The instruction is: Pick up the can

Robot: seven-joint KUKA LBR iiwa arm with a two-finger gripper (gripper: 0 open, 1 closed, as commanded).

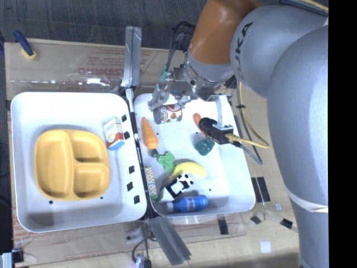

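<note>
The can (169,114), red and white with a grey end, lies tilted at the back of the right bin (237,177). My gripper (169,105) hangs straight over it, reaching down from the grey arm with the orange band. One finger stands at each side of the can, and they look closed against it.
In the right bin lie a carrot (149,133), a green toy (164,159), a banana (188,169), a teal cup (204,146), a black-and-white toy (181,184) and a blue bottle (189,204). The left bin holds a yellow divided plate (71,163) and a small carton (114,133).
</note>
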